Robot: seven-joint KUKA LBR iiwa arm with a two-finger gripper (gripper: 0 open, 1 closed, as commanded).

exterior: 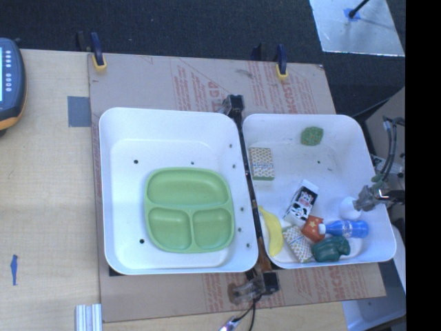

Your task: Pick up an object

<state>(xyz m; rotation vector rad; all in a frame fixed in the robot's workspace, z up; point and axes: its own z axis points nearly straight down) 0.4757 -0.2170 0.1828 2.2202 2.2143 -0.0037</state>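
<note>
The right bin [344, 126] holds several small objects. A green round piece [311, 136] lies at its back, and a patterned box [261, 163] sits near its left wall. A cow-print carton [301, 203] lies in the middle. Along the front lie a yellow banana [272, 232], a patterned packet [298, 243], an orange item [313, 226], a blue bottle [348, 227] and a dark green pepper [331, 249]. My gripper [373, 196] shows as a small metal part low at the bin's right rim, just above the blue bottle and beside a small white object [346, 204].
The left bin [117, 185] holds a light green divided plate [187, 209]. Clamps [236, 104] join the bins at the back and the front. A device [8, 81] lies at the bench's far left. Cables [390, 147] hang by the right edge.
</note>
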